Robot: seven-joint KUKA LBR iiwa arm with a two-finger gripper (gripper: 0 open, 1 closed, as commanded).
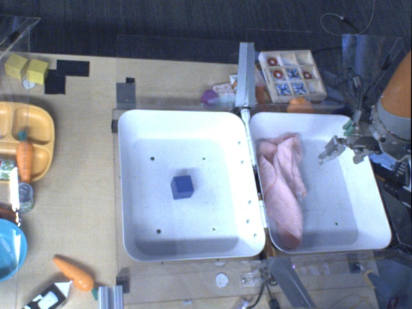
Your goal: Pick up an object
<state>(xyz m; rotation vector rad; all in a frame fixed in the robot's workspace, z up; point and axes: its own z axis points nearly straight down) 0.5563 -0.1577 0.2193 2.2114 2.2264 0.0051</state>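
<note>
A small blue cube (182, 186) lies near the middle of the left bin (129, 172). A crumpled pink cloth (283, 185) stretches along the left side of the right bin (370, 205). My gripper (342, 150) hangs over the upper right part of the right bin, to the right of the cloth and apart from it. Its fingers are spread open with nothing between them.
A tic-tac-toe board (293, 74) and small toys lie behind the bins. On the bench at the left are a yellow divided plate (35, 124) with a carrot, a blue bowl (9, 250), yellow blocks (27, 69) and another carrot (76, 273).
</note>
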